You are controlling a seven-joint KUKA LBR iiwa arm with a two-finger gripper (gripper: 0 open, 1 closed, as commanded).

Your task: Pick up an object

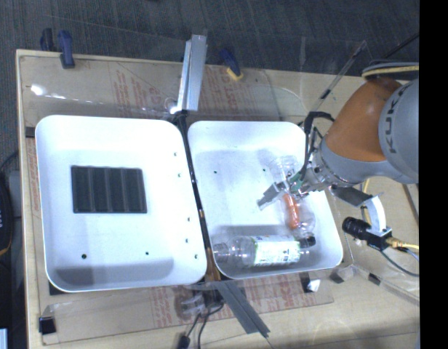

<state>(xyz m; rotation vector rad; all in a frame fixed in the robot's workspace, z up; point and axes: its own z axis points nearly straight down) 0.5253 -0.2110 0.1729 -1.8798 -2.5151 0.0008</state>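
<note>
My gripper [279, 193] is low over the middle of the right bin [231, 140], with the arm coming in from the right. Just below and right of it lies a small clear bottle with orange contents [292, 211], close to the gripper tip; I cannot tell whether they touch. A crumpled clear plastic piece [282, 166] sits just above the gripper. A larger clear bottle with a white label [264, 252] lies on its side along the bin's near wall. A dark grey ribbed rectangular block [108, 189] lies flat in the left bin [57, 137].
A metal bar [192, 71] stands behind the seam between the bins. Blue clamps [65, 48] hold the bench's far edge. A small white piece [312, 286] rests on the bench in front of the right bin.
</note>
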